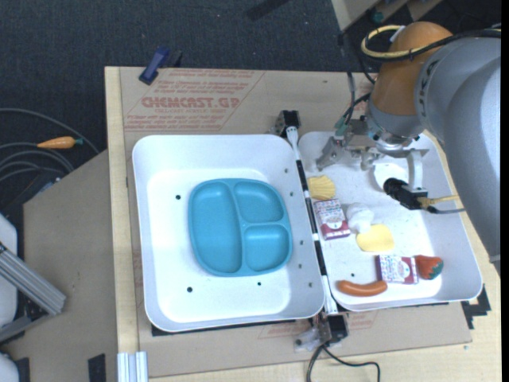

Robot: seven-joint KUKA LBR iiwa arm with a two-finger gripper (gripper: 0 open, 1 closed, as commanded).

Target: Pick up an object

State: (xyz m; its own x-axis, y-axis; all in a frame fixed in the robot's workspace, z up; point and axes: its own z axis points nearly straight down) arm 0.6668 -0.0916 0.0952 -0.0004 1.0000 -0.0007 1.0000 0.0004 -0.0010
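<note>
My gripper (pixel 347 153) hangs over the far end of the right bin (pixel 457 249), below the arm's orange band. Nothing shows in its grasp. Just in front of it lies a yellow piece of toy food (pixel 322 187). Further forward sit a red and white packet (pixel 331 219), a small white object (pixel 363 214) and a yellow lump (pixel 375 239). Near the front edge are an orange sausage (pixel 362 287), a second red and white packet (pixel 396 269) and a red toy vegetable with a green tip (pixel 430 267).
The left bin (pixel 159 173) holds a blue divided plate (pixel 239 226). The bins stand on a cardboard sheet (pixel 199 94) with a blue clip (pixel 154 65) at its far edge. Cables and an orange-tipped tool (pixel 57 142) lie on the floor to the left.
</note>
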